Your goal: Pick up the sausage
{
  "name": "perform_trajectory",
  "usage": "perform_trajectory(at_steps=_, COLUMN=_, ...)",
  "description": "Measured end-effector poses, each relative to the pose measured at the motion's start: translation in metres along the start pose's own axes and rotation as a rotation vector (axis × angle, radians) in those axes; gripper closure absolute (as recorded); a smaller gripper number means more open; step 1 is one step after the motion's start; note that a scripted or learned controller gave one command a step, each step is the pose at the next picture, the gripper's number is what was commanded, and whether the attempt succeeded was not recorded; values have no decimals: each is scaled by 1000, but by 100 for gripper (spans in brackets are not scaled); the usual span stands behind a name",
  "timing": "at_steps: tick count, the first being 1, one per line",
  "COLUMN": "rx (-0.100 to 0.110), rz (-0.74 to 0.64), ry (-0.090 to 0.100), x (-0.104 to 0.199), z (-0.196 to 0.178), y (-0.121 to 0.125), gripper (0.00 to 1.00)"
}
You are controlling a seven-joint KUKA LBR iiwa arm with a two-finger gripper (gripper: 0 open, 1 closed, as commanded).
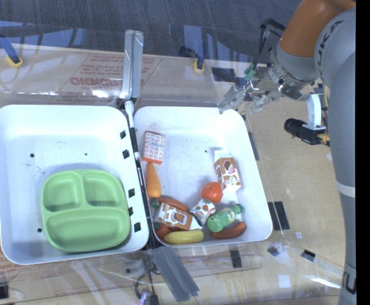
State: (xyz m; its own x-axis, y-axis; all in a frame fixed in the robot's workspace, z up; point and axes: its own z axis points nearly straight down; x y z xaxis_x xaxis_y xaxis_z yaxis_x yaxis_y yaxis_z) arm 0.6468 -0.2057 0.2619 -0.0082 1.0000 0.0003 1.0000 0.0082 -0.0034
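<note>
**A:** Item one, the sausage [231,231]. Where do we log it?

**B:** Right bin [252,146], front right corner. It lies flat against the near wall, touching the green bottle [223,219] that sits just behind it. The banana [184,237] is just beside its left end.

**A:** Appearance?

**B:** Short, curved and reddish-brown with a slight gloss. Only a narrow strip of it shows in front of the bottle. We judge it smooth and round, so likely to roll or squirt out of a pinch.

**A:** Item two, the tool [239,100]. State?

**B:** It hangs over the far right corner of the same bin, well apart from the sausage. We cannot tell whether it is spread or pressed together. We see nothing held in it.

**A:** Hazards, as we judge them?

**B:** First, crowding. The bottle, the small carton [202,210] and the tomato [212,192] sit close by, so a descent slightly off could close on the bottle instead.
Second, the wall. The sausage hugs the bin's front edge, leaving little room on that side, and the tool may strike the rim or stop short.
Third, mistaken identity. A brownish curved piece [172,203] lies by the printed box [174,218] at the front left, and it could draw the pick.
Fourth, slip. A grip near one end may let the sausage pivot and drop.
</note>
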Motion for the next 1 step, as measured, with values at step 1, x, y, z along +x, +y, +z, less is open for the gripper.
perform_trajectory(at_steps=1, rx=0, rz=-186, ry=0, x=5, z=107, y=-43, gripper=0)
